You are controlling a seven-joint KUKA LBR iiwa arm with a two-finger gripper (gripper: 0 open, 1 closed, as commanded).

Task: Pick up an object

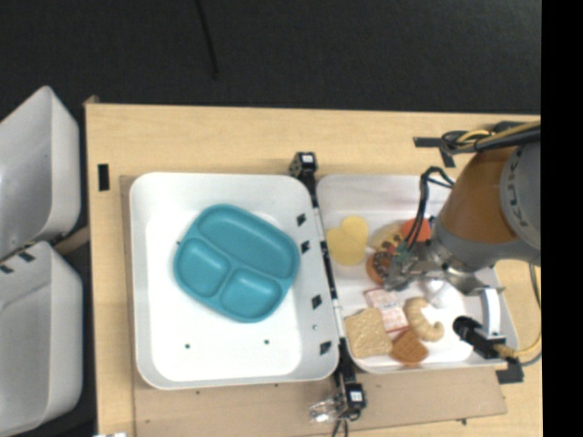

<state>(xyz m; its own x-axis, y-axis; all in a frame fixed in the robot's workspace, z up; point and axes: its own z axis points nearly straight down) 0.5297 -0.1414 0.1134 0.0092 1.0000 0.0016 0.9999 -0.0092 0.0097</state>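
The right bin [383, 189] holds several toy food pieces. A pale yellow piece [348, 240] lies near its left wall. A red and orange piece [383, 260] sits at the middle. Below it are a pink and white packet [388, 309], a toast slice [367, 332], a cream curved piece [424, 320] and a brown-orange piece [410, 349]. My gripper [399, 268] is low in this bin, right at the red and orange piece and partly covering it. The grey wrist [465, 255] and orange band [475, 203] rise behind it to the right.
The left bin [155, 335] holds a teal divided plate [237, 262] lying flat at its middle. A black clamp [302, 164] sits at the top of the wall between the bins. Cables [474, 138] run along the bench at the upper right.
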